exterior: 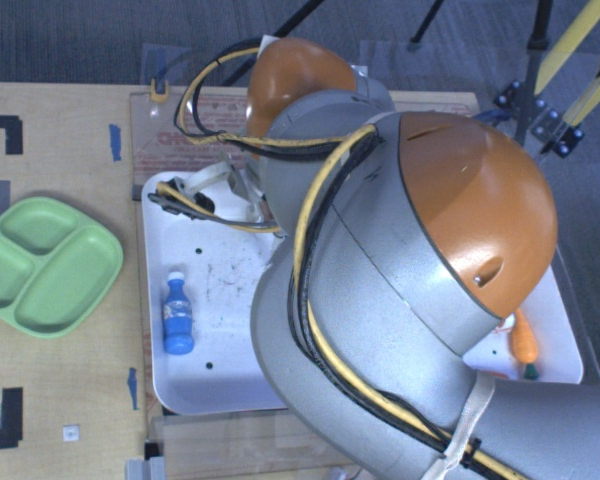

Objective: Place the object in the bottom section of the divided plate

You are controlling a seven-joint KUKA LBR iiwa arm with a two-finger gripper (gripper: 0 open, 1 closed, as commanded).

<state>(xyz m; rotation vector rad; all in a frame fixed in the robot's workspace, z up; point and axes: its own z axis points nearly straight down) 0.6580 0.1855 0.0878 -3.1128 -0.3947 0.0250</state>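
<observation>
A green divided plate [50, 265] lies on the wooden bench at the left, with two small sections on its upper left and one large section toward the lower right. A blue bottle [177, 316] with a white label lies in the white bin [225, 268], near its left wall. My gripper [235, 190] hangs over the bin's far left corner, well above and right of the bottle, mostly hidden by the arm. No object shows in it.
The big grey and orange arm covers most of the bin's middle and right. An orange carrot [523, 340] with a green tip lies near the bin's right front corner. Blue tape marks and black corner marks dot the bench around the plate.
</observation>
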